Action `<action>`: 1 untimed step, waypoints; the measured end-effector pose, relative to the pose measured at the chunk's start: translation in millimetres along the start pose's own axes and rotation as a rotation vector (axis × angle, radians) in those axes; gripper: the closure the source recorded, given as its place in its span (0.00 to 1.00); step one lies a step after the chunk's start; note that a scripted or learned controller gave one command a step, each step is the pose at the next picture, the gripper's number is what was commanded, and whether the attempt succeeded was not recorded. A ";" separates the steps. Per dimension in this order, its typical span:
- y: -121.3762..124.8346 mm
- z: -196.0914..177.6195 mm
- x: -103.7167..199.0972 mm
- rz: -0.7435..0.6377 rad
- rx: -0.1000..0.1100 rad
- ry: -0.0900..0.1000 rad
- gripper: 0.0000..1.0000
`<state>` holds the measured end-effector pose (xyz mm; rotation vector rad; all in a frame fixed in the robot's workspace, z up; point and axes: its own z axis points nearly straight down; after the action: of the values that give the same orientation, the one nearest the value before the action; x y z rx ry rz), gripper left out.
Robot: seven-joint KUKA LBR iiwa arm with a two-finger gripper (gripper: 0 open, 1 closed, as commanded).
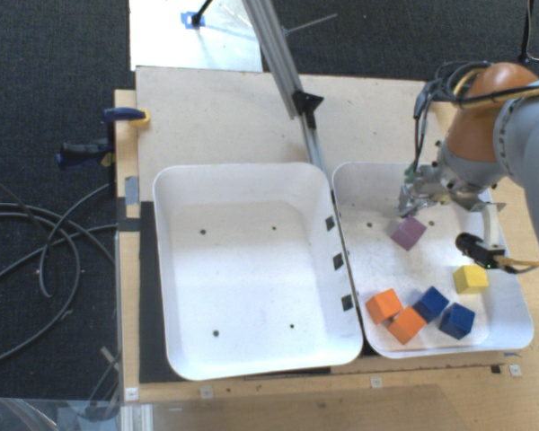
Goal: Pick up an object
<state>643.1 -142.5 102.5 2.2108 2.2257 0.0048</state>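
Overhead, you are looking down at a slant on a pale wooden surface (225, 119) that carries two shallow white bins side by side. Your grey arm with its orange band (485, 106) reaches in from the right, and its jaws (411, 203) hang low over the right bin (364, 187), at its upper middle.

Just below and touching the tip of the jaws in this view sits a purple block (409, 233), tilted slightly. It is the nearest candidate for pickup. How wide the jaws stand cannot be told from here, nor whether they have any grip on the block; nothing is visibly between them.

The rest of the blocks lie grouped toward the near end of the same bin: two orange blocks (395, 315) touching each other, two blue blocks (444, 312) just beside them, and a yellow block (471, 279) a little apart to the right. A black cable fitting (478, 249) from the wrist hangs just above the yellow one.

The left bin (242, 187) lies alongside, likely kept as the drop-off side. A metal pole (283, 57) slants across the top, probably holding up a fixture.

The purple block stands alone, well apart from the cluster, which probably makes it the easiest target: no neighbours to crowd the jaws.
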 end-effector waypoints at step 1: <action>-0.2 0.4 0.0 0.000 0.001 0.000 0.00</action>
<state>643.0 -142.5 102.0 2.2112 2.2262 0.0043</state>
